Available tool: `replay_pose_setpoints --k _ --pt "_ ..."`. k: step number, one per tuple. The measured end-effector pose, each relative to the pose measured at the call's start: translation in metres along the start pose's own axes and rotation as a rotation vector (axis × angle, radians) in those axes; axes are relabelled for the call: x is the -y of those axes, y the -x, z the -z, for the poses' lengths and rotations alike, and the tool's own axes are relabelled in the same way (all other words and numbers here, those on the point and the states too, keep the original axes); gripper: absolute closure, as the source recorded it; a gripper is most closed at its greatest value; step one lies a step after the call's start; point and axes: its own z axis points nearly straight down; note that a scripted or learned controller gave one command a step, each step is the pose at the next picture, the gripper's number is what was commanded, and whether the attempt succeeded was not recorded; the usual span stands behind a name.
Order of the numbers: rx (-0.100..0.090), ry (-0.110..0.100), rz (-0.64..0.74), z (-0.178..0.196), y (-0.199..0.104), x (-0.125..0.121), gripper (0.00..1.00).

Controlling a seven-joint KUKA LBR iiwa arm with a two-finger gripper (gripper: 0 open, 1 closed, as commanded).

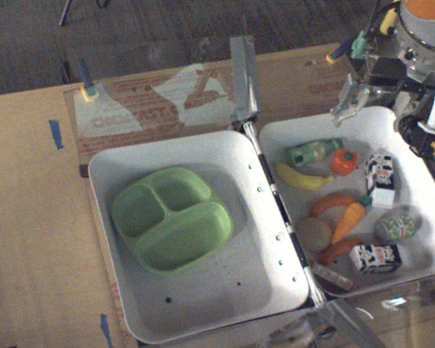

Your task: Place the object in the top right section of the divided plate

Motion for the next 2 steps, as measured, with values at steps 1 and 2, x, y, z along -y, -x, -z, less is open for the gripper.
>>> replay_pose_setpoints --k 1,2 --pt "0.0 -0.004 -0.143 -0.022 0.053 0.057 0.0" --pt "-0.002 -0.005 -0.354 -0.135 0.139 0.032 0.0"
